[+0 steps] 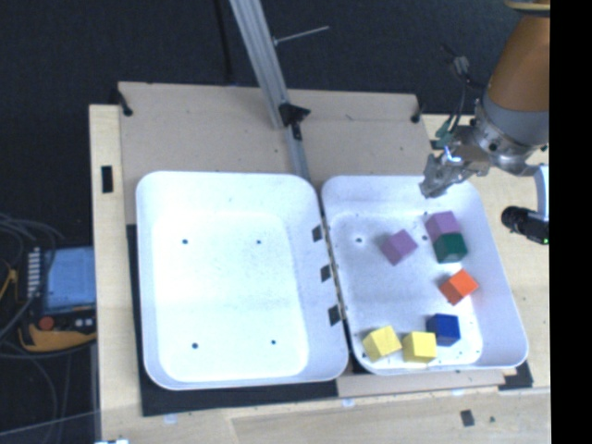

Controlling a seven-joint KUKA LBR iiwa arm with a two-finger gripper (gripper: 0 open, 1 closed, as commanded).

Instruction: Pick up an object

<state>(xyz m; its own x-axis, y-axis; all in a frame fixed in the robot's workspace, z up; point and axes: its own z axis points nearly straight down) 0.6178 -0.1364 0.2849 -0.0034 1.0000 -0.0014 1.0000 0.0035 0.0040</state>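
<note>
Arm: the grey arm with its orange band is being extended in from the right, above the far right corner of the right bin.
Gripper: the gripper is being held over the far rim of the right bin, tilted down and to the left; nothing is being seen between its tips.
Fingers: whether they are spread or closed cannot be told, since they are being shown as one small dark shape.
Right bin: the right bin is being occupied by seven blocks, all lying on its floor.
Purple blocks: one purple block is lying near the middle of the bin; a second purple block is sitting just below the gripper, touching the green block.
Green block: the green block is resting just in front of the second purple one.
Orange block: the orange block is lying near the right wall, apart from the green one.
Blue block: the blue block is sitting near the front right corner, just beside a yellow one.
Yellow blocks: one yellow block and another yellow block are lying side by side along the front wall.
Left bin: the left bin is being shown beside the right one, their walls touching.
Bench: both bins are being borne by the pale bench.
</note>
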